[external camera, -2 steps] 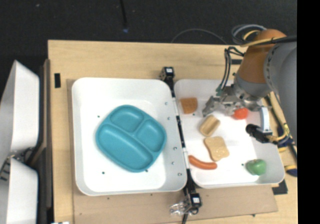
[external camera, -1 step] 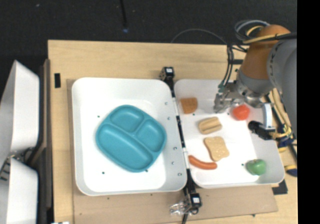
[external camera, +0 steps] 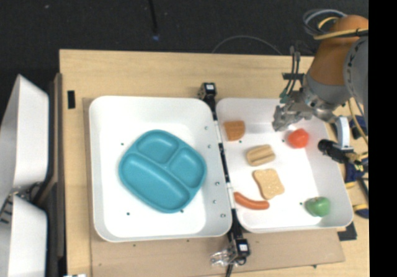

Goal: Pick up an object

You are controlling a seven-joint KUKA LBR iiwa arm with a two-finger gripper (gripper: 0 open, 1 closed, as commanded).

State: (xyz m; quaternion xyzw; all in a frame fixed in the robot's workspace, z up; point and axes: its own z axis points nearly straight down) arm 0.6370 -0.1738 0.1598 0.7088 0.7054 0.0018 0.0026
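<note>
My gripper (external camera: 286, 118) hangs over the far side of the right white bin (external camera: 329, 204), just beside the small red tomato-like ball (external camera: 298, 138); can't tell its state from this angle. Nothing visibly held. Candidates all sit in this bin: tan bread slice (external camera: 268, 183), bun-shaped roll (external camera: 260, 154), orange-brown chunk (external camera: 234, 130), red sausage (external camera: 250, 201), green round fruit (external camera: 318, 206). They're spread apart, so access looks easy. Red ball is the likely target. Teal divided plastic plate (external camera: 162, 170) sits in the left bin (external camera: 105, 207).
</note>
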